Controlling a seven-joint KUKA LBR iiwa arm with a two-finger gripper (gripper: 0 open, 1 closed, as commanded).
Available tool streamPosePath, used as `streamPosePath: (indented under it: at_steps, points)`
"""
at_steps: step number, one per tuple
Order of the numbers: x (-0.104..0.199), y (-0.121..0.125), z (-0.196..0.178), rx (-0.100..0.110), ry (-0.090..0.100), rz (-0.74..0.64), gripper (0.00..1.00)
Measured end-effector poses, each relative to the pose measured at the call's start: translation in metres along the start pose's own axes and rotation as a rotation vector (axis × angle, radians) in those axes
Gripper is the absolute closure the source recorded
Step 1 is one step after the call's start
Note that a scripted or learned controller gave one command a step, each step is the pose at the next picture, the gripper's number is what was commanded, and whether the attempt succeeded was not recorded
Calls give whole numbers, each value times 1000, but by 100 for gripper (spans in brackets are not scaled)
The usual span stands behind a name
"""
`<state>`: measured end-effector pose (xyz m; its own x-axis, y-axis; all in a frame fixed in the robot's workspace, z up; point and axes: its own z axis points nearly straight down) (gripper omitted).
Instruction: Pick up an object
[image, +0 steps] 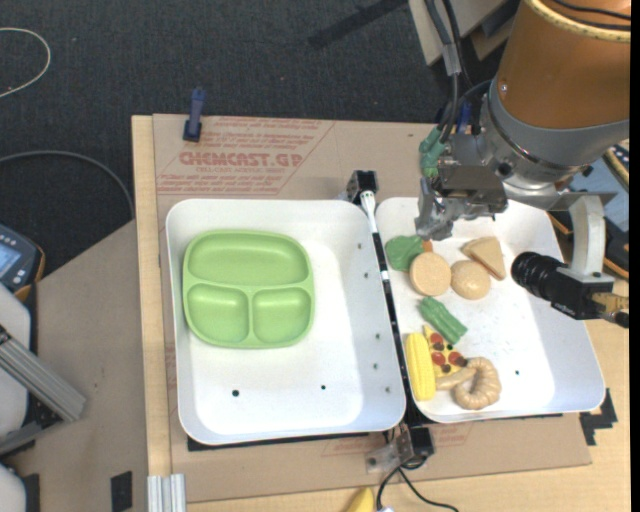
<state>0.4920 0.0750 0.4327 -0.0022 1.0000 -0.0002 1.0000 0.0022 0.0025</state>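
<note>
Toy food lies in the right white bin (585, 375), below and around the gripper (432, 228), which hangs low over the bin's upper left part. Whether its fingers are wide or narrow, I cannot tell. Just under the tip is a green leaf piece (402, 250), and touching that, lower right, a round tan cookie (432, 274). To the right of the gripper are a bread roll (471, 281) and a tan wedge of bread (486, 255), close together. Further below lie a green pod (443, 321), a yellow corn cob (419, 365) with its long axis running along the bin's left wall, a pizza slice (447, 358) and a curled croissant (478, 385). The bin's right half is mostly bare floor. Far left of the gripper, the left white bin (340, 395) holds a green divided plate (248, 289), flat. Both bins rest on a brown cardboard sheet (240, 150) over dark carpet (90, 90).
</note>
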Motion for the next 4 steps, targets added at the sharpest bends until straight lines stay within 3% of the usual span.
streamPosePath:
  at_steps: [1, 2, 3, 4]
  points:
    - [52, -14, 25, 7, 1, -4, 100]
    - [117, -14, 74, 10, 0, -6, 100]
    - [113, -13, 60, 2, 1, 0, 100]
    - [61, -14, 142, 13, -4, 9, 100]
